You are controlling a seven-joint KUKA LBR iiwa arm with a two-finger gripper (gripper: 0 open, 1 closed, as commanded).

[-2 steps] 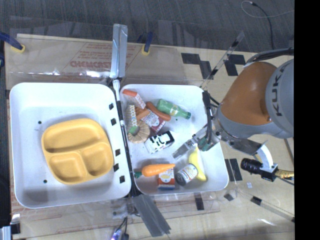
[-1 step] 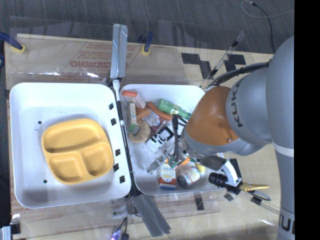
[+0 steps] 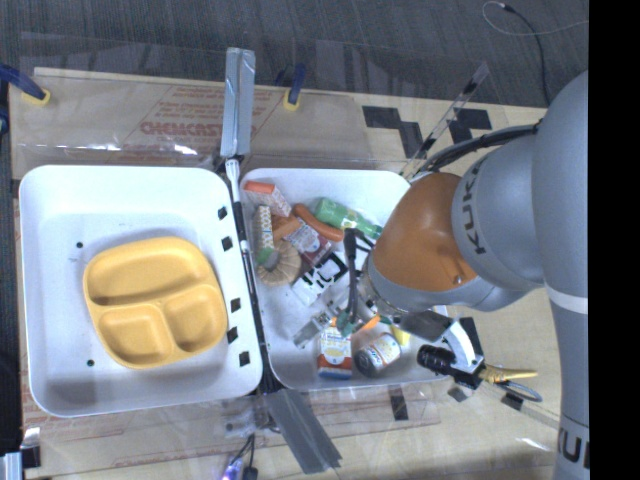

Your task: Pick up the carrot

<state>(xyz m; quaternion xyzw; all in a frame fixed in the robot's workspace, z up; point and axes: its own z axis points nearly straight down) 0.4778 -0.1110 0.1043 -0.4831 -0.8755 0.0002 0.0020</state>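
While the grey arm's two-finger claw (image 3: 350, 313) is hanging low in the crowded right-hand white bin (image 3: 285, 356), I am guessing at the trouble from the near side outward. The small orange-and-white carton (image 3: 335, 349) and the dark round jar (image 3: 378, 354) are lying just beside the claw, so it may be nudging or pinching one of them instead. What I am taking for the carrot, a stubby orange-red plastic piece (image 3: 312, 231), is lying farther back, wedged among neighbours, so a grab there risks slipping or dragging clutter along. I cannot tell how wide the claw is standing or whether it is carrying anything. A green plastic packet (image 3: 336, 213) is lying by that bin's far wall. The left-hand white bin (image 3: 40, 268) is holding a yellow compartmented plastic tray (image 3: 150, 298).
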